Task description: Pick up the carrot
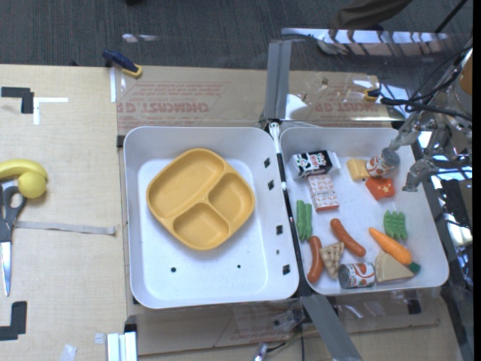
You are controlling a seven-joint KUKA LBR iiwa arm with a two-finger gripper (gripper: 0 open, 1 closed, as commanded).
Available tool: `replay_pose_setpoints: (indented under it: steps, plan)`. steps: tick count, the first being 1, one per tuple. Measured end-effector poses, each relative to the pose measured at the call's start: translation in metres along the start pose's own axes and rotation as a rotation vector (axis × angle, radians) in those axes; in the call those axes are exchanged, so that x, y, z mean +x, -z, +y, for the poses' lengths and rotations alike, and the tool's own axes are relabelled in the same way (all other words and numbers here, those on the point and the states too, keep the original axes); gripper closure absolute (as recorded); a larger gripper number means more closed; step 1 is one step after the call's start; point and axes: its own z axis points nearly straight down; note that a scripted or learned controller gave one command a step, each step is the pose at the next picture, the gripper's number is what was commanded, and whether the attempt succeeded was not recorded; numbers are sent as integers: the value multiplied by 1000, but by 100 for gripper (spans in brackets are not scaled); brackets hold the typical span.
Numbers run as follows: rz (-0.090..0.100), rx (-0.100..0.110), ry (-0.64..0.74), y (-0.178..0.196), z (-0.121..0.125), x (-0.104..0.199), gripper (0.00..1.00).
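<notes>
Pale wood bench (60, 269) carries both bins. Nearest, low in the right bin (440, 277), the carrot (391, 247) lies slanted between green leaf (395, 225) and cheese (394, 268). Farther back, the end effector (402, 162) hangs open, holding nothing. It should descend straddling the carrot's width, clear of both neighbours.
</notes>
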Motion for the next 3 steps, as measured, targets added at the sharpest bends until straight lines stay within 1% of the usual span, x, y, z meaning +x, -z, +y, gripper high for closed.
replay_pose_setpoints:
  steps: [1,2,3]
  plan:
    - [0,0,-45,-135,20,55,0]
    - [-1,0,-197,-134,23,117,0]
    - [-7,1,-191,-124,24,114,100]
